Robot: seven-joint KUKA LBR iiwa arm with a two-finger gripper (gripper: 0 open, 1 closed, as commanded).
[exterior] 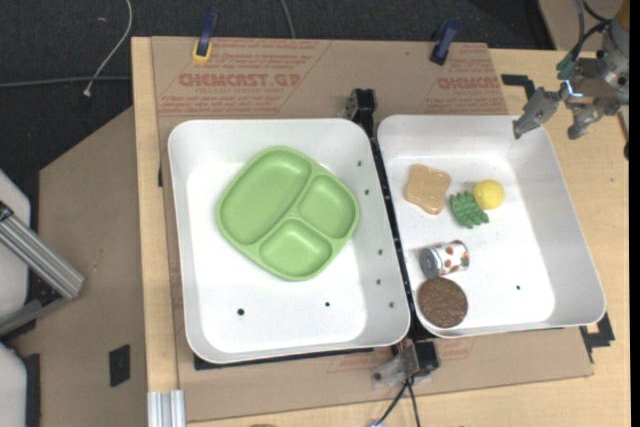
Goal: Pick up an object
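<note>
Objects for picking lie together in the right bin [560,215], all in its half nearer the left bin [190,215]. Taking the right bin as the landmark: a tan toast-shaped piece [427,188] sits toward the bin's far inner part, with a small yellow ball [488,194] just beside it on the outer side and a green leafy toy [467,210] touching or nearly touching the ball from the near side. Closer to the bin's near edge lies a small can [446,259] on its side, and just nearer still a round brown disc [441,302] rests against the near rim.

The claw [556,114] hangs over the bin's far outer corner, at its rim, with its two fingers spread apart and nothing between them. Every object lies well apart from it, toward the inner and near side of the bin; the yellow ball is the closest of them.

In the left bin, a green divided plate [288,212] lies flat. Both bins sit on a cardboard-covered table [150,115].
</note>
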